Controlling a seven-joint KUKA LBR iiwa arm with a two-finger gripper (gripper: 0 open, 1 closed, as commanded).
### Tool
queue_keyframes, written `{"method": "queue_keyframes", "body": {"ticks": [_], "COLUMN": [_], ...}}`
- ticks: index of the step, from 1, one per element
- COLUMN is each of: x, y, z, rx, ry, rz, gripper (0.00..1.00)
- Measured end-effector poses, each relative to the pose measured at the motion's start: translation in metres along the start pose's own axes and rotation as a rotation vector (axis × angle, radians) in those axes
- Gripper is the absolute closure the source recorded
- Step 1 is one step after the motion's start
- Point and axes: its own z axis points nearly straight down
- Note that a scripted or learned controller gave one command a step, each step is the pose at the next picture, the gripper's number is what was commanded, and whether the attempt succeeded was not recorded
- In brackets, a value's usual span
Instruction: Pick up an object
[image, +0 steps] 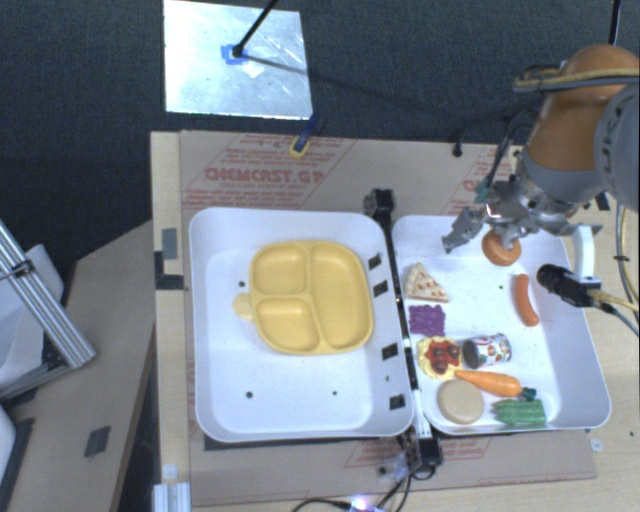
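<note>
My gripper (487, 237) hangs over the far part of the right bin (570, 350), fingers spread open. An orange ball (502, 250) lies just below it, close to the right finger, and I see no grip on it. Toy food fills the same bin: a pizza slice (427, 284), purple grapes (427, 320), a red sausage (525, 299), a small can (487, 350), a carrot (488, 381), a round beige bun (460, 402) and a green piece (520, 410).
The left bin (220, 390) holds a yellow divided plate (305, 297). A black divider (395, 300) runs between the bins. A black part of the arm (565, 285) juts over the right bin's right side, near the sausage.
</note>
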Motion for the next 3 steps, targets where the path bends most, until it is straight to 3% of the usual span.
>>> {"method": "queue_keyframes", "body": {"ticks": [1,3], "x": [0.000,-0.004], "y": [0.003,0.000], "z": [-0.007,0.097], "rx": [-0.012,-0.008], "ry": [-0.001,-0.001], "rz": [-0.002,0.000], "gripper": [0.00,0.00]}}
